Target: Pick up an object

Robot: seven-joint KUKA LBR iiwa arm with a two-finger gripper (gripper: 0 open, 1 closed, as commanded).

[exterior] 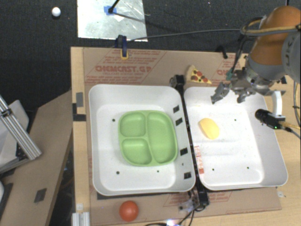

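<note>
1. Two white bins are set side by side on a brown board: the left bin [101,126] and the right bin [263,168].
2. A yellow object [209,128] is seen lying on the floor of the right bin, toward 9 o'clock of that bin's centre, near the wall shared with the left bin.
3. A green divided tray [147,137] is found in the middle of the left bin, with three compartments.
4. The gripper [230,94] is held over the far part of the right bin, at about 1 o'clock from the yellow object and well apart from it.
5. Its two fingers [217,95] are spread wide, and nothing is seen between them.
6. The arm [275,36] is seen at 2 o'clock of the scene, with its orange band uppermost.
7. A pizza slice toy [198,75] is lying on the board beyond the bins, at 12 o'clock from the yellow object.
8. A red ball [128,210] is resting on the board at 6 o'clock of the left bin, outside its wall.
</note>
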